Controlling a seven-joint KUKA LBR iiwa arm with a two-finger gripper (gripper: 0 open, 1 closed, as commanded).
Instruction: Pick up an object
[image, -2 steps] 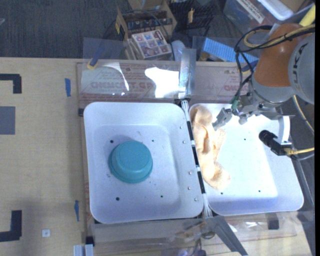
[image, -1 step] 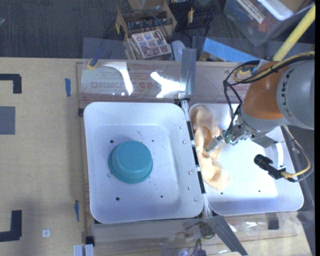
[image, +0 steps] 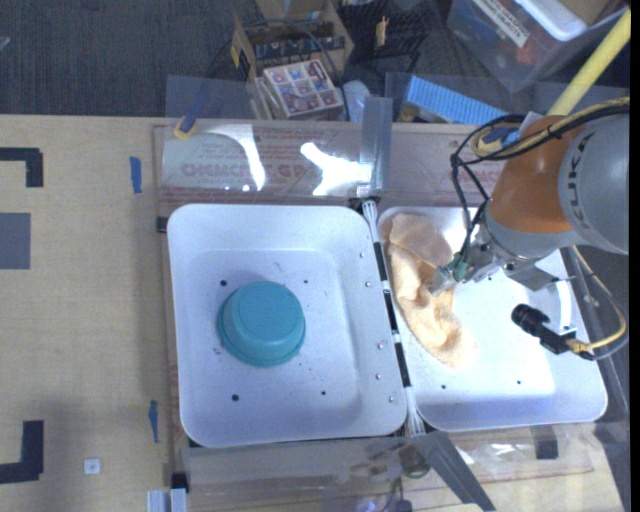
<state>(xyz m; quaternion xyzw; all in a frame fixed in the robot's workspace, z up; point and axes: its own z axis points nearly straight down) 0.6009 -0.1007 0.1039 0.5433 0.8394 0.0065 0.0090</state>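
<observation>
On the wooden bench (image: 80, 330), the left bin (image: 200, 250) holds a teal bowl (image: 262, 322), turned upside down and resting a little left of the bin's centre, well apart from every wall. A few small dark specks dot the bin floor around it. Behind the two bins a clear plastic panel (image: 260, 165) lies along their far edge, catching glare.

The right bin (image: 520, 400) sits just beside the left one, their rims meeting along a shared seam. In it a tan cloth (image: 425, 300) lies crumpled along the left wall, running from the far left corner down toward the middle of that side.

The arm (image: 560, 190) reaches in from the right over the far right corner of the right bin, its orange band (image: 530, 200) above the wrist and the grey body sloping down and leftward. The gripper (image: 447, 278) is at the right edge of the cloth, its tip touching or just into the fabric. Whether the fingers are spread or pressed together cannot be told at this size, nor whether any fabric lies between them. A black cable fitting (image: 535, 325) hangs below the wrist over the bin's middle.
</observation>
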